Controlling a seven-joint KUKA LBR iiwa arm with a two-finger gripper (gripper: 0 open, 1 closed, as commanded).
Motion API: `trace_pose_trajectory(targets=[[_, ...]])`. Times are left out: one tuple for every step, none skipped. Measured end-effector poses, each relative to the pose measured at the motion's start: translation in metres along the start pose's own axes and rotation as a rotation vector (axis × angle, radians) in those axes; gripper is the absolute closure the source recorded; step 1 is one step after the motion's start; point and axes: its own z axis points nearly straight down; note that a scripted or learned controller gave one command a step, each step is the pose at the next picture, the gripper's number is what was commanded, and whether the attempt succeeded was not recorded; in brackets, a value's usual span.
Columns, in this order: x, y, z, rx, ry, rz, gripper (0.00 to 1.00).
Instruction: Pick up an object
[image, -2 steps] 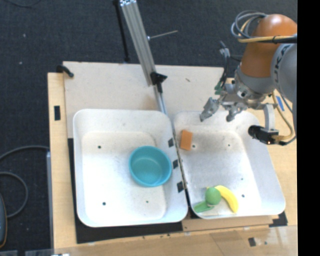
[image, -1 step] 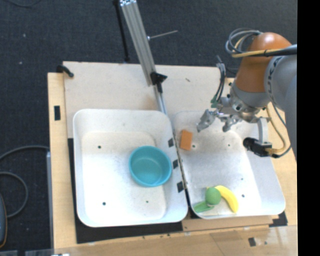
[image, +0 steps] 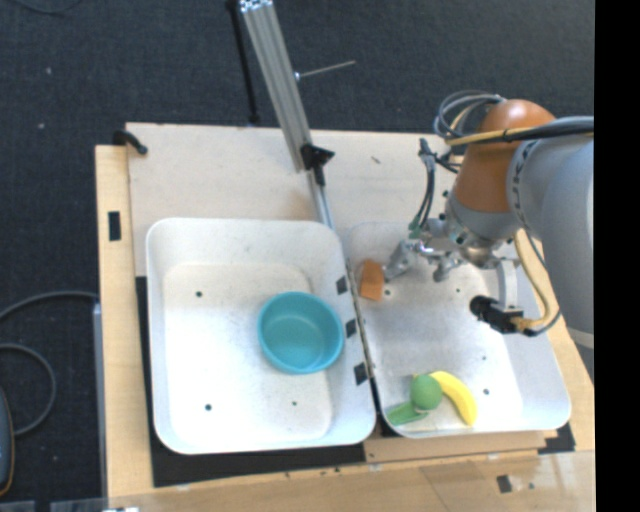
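My gripper hangs over the far part of the right bin, just below the orange wrist band. Its fingers stand apart with nothing between them. A small orange-brown block lies at the bin's left wall, just left of the left fingertip and apart from it. At the near edge of the same bin rest a green round object and a yellow banana, touching each other.
A blue bowl sits in the left bin, close to the divide between the bins. A slanted metal pole rises behind the bins. A black cable part hangs off the arm over the right bin.
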Motion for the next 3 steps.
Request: trace_pose_trajectory(targets=[[0.000,0.002,-0.016,-0.009,0.001,0.003,1.00],[-0.004,-0.001,-0.079,-0.012,0.002,0.002,1.00],[-0.005,0.000,-0.128,-0.012,0.002,-0.005,1.00]])
